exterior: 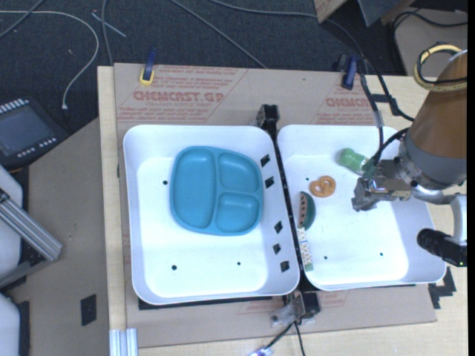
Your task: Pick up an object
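The arm (438,136) reaches in from the right and hangs over the right bin (386,273), with its pincer (366,199) low above the white floor in the bin's upper right part. Whether the pincer is spread or pressed together I cannot tell; dark metal and cables blur its tip, and nothing can be seen pinched in it. Just up and to the left of the pincer lies a small green object (350,158), near the bin's far wall and partly behind the cables. To the left of the pincer, a little apart from it, a brown pretzel (323,187) lies flat on the bin floor. Farther left and slightly lower, a dark green and red piece like a watermelon slice (306,210) rests against the wall between the bins, and a narrow patterned strip (303,247) lies just below it along the same wall. Well to the left of the pincer, across the divider, the left bin (148,273) holds a blue divided plate (217,190) with three compartments, lying flat in its upper middle
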{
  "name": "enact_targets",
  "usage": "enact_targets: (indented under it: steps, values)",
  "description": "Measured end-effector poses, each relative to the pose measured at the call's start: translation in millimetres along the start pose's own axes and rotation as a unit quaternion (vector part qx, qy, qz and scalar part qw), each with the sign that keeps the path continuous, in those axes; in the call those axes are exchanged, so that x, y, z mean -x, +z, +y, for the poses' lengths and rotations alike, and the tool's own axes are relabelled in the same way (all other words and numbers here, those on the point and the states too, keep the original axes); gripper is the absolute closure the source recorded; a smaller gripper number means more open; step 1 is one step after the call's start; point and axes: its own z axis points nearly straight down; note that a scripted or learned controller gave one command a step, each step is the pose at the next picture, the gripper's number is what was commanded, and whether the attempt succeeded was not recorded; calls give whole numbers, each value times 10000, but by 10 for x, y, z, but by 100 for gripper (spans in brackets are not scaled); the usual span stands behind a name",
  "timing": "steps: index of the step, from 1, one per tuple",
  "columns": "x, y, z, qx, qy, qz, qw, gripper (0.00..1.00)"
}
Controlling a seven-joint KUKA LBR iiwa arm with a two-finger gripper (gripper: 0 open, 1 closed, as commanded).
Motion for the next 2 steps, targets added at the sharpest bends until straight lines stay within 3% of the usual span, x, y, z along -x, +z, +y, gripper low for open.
enact_targets:
  steps: [2]
  values:
    - [-1046,21,207,13,-3,-4,10000,100]
